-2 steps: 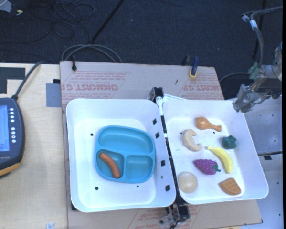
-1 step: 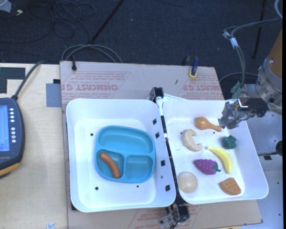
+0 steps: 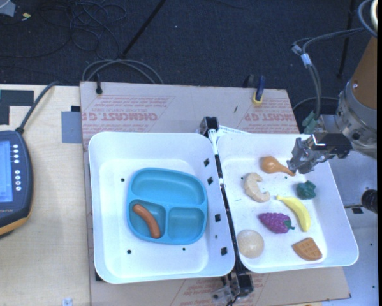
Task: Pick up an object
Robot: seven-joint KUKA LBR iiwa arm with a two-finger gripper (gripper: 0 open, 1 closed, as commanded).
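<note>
My gripper (image 3: 301,160) hangs over the right bin (image 3: 340,234), near its far right side. Its tip is right beside the thick end of an orange pear-shaped toy (image 3: 273,166) and just above a small green broccoli piece (image 3: 305,189); I cannot tell whether it touches either. Below lie a beige curved pastry (image 3: 256,187), a yellow banana (image 3: 296,211), purple grapes (image 3: 275,222), a pale round ball (image 3: 250,243) and an orange wedge (image 3: 307,249).
The left bin (image 3: 108,171) holds a blue divided plate (image 3: 178,190) with a brown sausage (image 3: 146,220) in its left compartment. A black divider with clips (image 3: 217,190) joins the bins. A pendant with a screen (image 3: 2,177) lies at the far left.
</note>
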